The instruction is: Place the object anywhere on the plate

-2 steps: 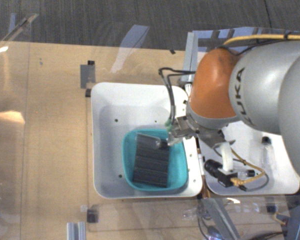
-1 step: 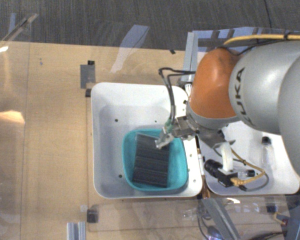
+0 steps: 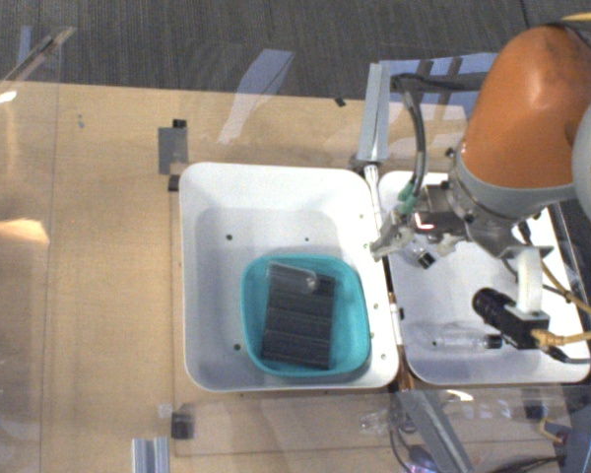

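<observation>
Arm [image 3: 532, 116] looms over rt bin [image 3: 473, 353]; gripper [image 3: 414, 235] near divider, can't tell its state. Dark ridged block [image 3: 297, 315] lies on teal plate [image 3: 355, 308], left bin [image 3: 207, 264].

The left bin [image 3: 202, 264] is occupied in its near half by a teal plate [image 3: 353, 308], on which a dark ridged object [image 3: 297, 318] lies. Open white floor is left along the bin's far wall and in its far left corner; only a narrow strip is left at the near edge. The right bin [image 3: 453, 358] is overhung by the arm [image 3: 532, 106], and its far half is blocked. The shared rim between the bins is crowded by the gripper [image 3: 402, 236].
</observation>
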`<state>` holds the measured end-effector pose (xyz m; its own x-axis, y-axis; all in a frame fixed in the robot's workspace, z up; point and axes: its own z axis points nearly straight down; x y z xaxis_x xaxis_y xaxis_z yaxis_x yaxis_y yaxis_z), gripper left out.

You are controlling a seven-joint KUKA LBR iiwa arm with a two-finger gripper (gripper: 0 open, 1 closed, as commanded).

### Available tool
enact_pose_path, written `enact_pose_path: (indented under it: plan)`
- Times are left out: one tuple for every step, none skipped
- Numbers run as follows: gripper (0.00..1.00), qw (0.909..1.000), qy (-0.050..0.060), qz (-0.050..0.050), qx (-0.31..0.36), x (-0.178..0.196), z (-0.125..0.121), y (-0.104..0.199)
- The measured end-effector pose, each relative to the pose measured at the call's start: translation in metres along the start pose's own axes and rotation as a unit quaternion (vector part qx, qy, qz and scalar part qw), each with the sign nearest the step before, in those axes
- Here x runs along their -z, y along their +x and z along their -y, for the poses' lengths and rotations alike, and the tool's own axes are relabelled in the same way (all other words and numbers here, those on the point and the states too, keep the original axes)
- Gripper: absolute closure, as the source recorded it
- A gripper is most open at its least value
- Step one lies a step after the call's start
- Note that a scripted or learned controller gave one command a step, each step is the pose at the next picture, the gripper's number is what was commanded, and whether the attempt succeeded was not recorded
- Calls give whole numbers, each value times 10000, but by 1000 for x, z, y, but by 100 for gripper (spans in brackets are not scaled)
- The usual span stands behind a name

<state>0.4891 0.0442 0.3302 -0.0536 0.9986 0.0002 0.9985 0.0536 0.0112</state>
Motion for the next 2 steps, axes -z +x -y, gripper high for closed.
enact_pose_path:
  plan:
    - [100,10000,-33,5,45,11,-2,1]
    - [100,9907,42,-10,1359,-103,-1,64]
